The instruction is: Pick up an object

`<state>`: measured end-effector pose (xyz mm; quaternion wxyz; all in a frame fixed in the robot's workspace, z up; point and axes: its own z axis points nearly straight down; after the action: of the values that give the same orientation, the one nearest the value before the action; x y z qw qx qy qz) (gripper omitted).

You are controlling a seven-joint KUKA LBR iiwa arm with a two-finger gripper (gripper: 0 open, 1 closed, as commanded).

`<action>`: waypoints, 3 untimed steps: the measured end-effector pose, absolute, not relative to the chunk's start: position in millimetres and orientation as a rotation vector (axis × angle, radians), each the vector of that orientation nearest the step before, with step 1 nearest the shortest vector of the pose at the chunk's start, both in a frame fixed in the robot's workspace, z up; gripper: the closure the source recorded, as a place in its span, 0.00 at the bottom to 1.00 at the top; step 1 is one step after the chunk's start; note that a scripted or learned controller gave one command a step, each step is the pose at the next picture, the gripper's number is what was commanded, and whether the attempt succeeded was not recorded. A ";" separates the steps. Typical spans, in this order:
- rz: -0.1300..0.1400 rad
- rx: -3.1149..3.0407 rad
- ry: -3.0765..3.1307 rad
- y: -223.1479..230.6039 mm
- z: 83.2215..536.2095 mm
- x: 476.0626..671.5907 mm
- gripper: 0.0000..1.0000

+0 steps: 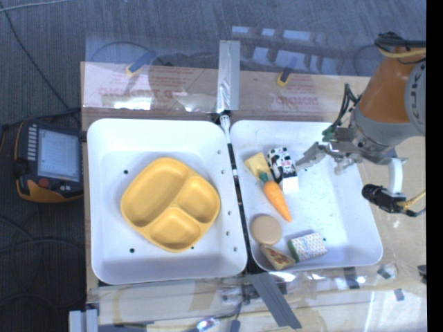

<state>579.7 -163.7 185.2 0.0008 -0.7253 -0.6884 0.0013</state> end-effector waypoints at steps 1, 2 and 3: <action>-0.008 -2.262 -2.194 -137.0 90.0 583.1 0.00; -0.011 -2.261 -2.194 -136.0 99.5 583.8 1.00; 0.007 -2.654 -1.684 -69.0 285.6 552.5 1.00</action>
<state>552.5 -69.0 285.6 -0.0008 -0.8445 -0.5356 0.0021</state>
